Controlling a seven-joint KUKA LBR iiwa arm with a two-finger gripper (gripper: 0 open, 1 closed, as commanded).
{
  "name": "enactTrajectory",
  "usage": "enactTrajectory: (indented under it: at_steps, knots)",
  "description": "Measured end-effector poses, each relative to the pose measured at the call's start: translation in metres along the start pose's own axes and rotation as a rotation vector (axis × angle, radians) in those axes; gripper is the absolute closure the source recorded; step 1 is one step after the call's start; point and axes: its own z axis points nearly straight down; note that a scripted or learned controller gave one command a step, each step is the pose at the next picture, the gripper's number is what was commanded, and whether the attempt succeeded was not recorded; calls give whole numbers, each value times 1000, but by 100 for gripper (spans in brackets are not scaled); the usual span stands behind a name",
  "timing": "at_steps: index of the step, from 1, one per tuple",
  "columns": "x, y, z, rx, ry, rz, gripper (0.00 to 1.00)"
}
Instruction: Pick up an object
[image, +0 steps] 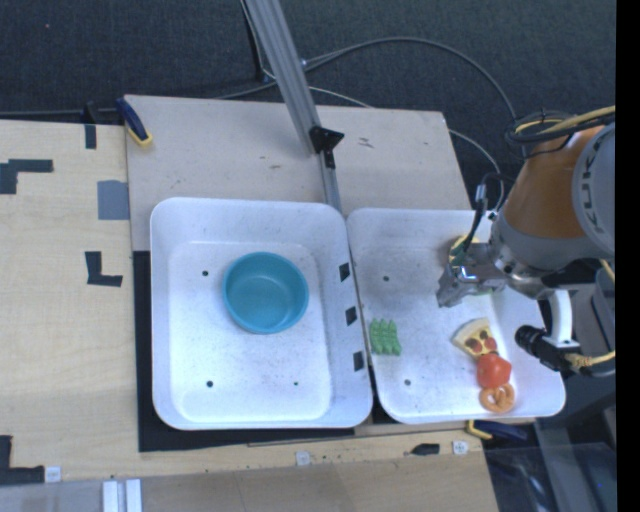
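Note:
My gripper (452, 290) hangs over the right bin (400, 250), toward its right side, pointing down at bare bin floor. Nothing shows between its fingers. A small green ridged block (385, 336) lies on the left part of that bin, well left of the gripper. A yellow wedge-like toy (474, 338) lies just below and right of the gripper. Below it sit a red tomato-like piece (494, 371) and an orange ring-shaped piece (498, 398) near the bin's front right corner.
The left bin (180, 380) holds a blue bowl (265, 291). A grey metal pole (295, 90) slants down from the top to the gap between the bins. Cables loop behind the right bin.

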Motion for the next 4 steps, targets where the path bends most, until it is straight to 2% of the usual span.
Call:
enactTrajectory:
  at_steps: [1,3,4]
  knots:
    - [0,0,-36,1,0,0,100]
    - [111,37,-45,3,2,-5,100]
    - [154,52,-50,3,1,-4,100]
